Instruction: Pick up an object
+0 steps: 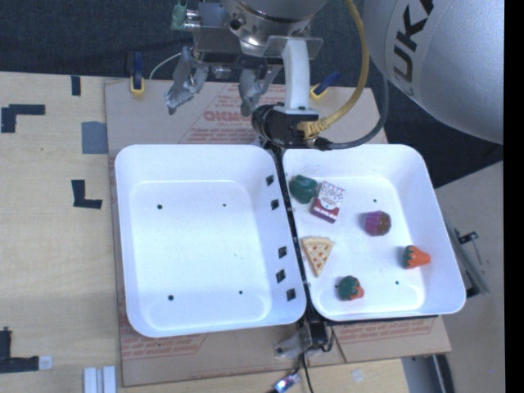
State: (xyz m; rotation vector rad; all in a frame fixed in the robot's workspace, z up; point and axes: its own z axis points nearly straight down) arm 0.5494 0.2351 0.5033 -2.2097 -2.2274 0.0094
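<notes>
At the bench's far edge, above the two bins:

- Grey two-finger metal gripper (214,87): hangs high over the brown cardboard sheet (221,119), beyond the bins' far rims. Its two fingers stand spread wide with clear space between them; nothing lies in the gap. Judged parked clear of the bins, so no pick is yet under way.
- Left-hand shallow white plastic bin (131,219): smooth, glossy, with rounded corners and four small dark dots on the floor. Probably the drop side.
- Right-hand shallow white plastic bin (426,219): same make, touching its neighbour along a black clipped seam. It holds all the candidate objects, scattered apart so each could be gripped alone.
- Dark green rounded toy vegetable (303,188): smooth, near the seam at the far end, just beside the carton.
- Small red-and-white printed carton (327,201): boxy, flat faces, lying tilted.
- Tan triangular toy pizza slice (316,254): flat and low; judged hard to pinch.
- Purple rounded toy fruit (377,223): matt, lumpy, standing alone.
- Orange toy with a green cap (415,257): small, near the right wall.
- Red-and-green rounded toy (350,288): near the near rim.
- Yellow cable (356,72): loops from the wrist, slack to allow reach.
</notes>
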